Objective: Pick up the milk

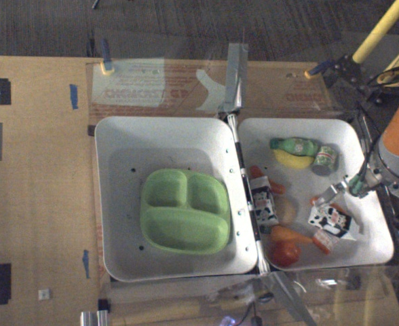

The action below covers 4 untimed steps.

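My arm comes in from the right edge, grey with the orange band showing at the frame's border. My gripper (354, 185) sits low over the right bin (379, 250), near its right wall. Whether it is spread or closed, I cannot tell; the tip is small and blurred here.

The milk carton (332, 221), white with black cow patches, lies flat on the bin floor just below and left of my gripper. It is near the tip but I see nothing pinched. A second cow-patterned carton (262, 206) lies along the bin's left wall, against the divider.

Other contents of the right bin: a green bottle (293, 145) lying on its side at the top, a yellow banana (292, 159) touching it just beneath, and a small can (325, 159) tilted beside them to the right. A red tomato (286, 252) sits at the lower left, with an orange carrot (291, 236) just above it.

The left bin (118, 148) holds a green compartment plate (184, 210), resting flat around its middle, well apart from my gripper.
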Each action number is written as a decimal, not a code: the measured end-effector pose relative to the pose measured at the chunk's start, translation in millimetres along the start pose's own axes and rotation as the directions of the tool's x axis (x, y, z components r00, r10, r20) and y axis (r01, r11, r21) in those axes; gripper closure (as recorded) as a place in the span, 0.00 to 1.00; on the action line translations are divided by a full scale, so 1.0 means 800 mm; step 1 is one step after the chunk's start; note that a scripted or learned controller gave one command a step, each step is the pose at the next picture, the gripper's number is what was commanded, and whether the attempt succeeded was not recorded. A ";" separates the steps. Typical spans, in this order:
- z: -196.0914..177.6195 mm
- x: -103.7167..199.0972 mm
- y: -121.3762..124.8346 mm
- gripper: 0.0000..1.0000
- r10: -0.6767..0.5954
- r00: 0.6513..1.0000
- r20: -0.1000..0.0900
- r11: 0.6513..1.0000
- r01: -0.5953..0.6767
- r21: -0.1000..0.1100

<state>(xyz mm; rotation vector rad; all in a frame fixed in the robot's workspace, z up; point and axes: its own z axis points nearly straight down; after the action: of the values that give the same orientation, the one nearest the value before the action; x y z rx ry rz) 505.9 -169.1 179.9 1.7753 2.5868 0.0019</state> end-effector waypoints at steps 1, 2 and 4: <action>0.116 -0.018 -0.008 0.00 -0.063 0.998 0.002 0.998 0.063 -0.004; 0.102 -0.020 -0.006 1.00 -0.061 0.998 0.006 0.998 0.061 -0.010; 0.059 0.093 0.000 1.00 0.478 0.878 -0.002 0.878 -0.478 0.006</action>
<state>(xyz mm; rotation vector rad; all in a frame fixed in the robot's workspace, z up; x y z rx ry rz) 479.3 -100.1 132.6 2.3630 2.0732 -0.0013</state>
